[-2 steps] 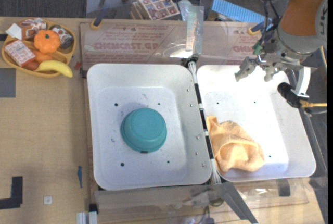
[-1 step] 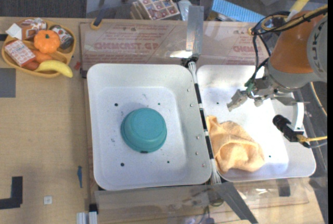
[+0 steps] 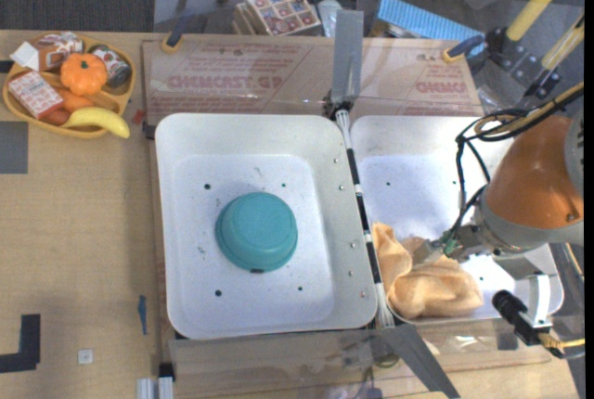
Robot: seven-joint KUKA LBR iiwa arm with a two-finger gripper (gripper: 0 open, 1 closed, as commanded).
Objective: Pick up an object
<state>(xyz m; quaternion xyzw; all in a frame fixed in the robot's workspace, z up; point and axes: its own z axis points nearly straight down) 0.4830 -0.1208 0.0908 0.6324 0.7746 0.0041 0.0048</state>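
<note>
A teal bowl (image 3: pixel 257 231) lies upside down in the middle of the left bin (image 3: pixel 186 156). Tan, bread-like soft objects (image 3: pixel 422 281) lie in the near left corner of the right bin (image 3: pixel 408 165). My gripper (image 3: pixel 452 246) is low in the right bin, right at the upper right edge of the tan objects, under the orange band of the arm (image 3: pixel 534 184). Its fingertips are hard to make out against the tan pile.
A yellow dish (image 3: pixel 65 91) with toy fruit, a small pumpkin and a banana stands on the bench at the far left. Boxes and a blue item lie beyond the bins. A metal divider (image 3: pixel 348 63) rises between the bins at the back.
</note>
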